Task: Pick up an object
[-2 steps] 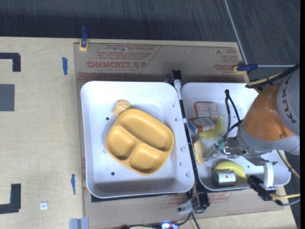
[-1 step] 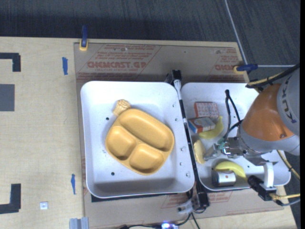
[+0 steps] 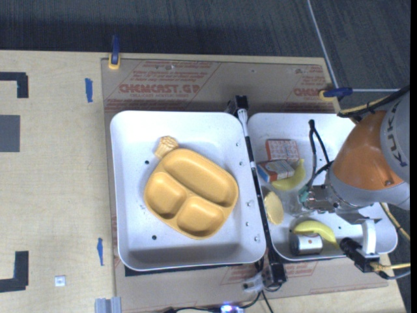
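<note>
The right bin (image 3: 257,126) holds several small items. There is a red-and-white carton (image 3: 282,150), a smaller box (image 3: 276,171), a yellow banana (image 3: 292,180), a pale yellow disc (image 3: 273,208), a second banana (image 3: 316,229) and a dark can (image 3: 306,243). My gripper (image 3: 311,199) hangs low over the middle of this bin, between the two bananas and just right of the disc. The orange-banded wrist (image 3: 365,158) above it hides the bin's right part. I see nothing lifted off the bin floor.
The left bin (image 3: 124,194) carries a large yellow divided tray (image 3: 189,191) with a small tan piece (image 3: 166,145) at its upper left corner. A black divider (image 3: 251,168) runs between the bins. Cables trail beside the arm.
</note>
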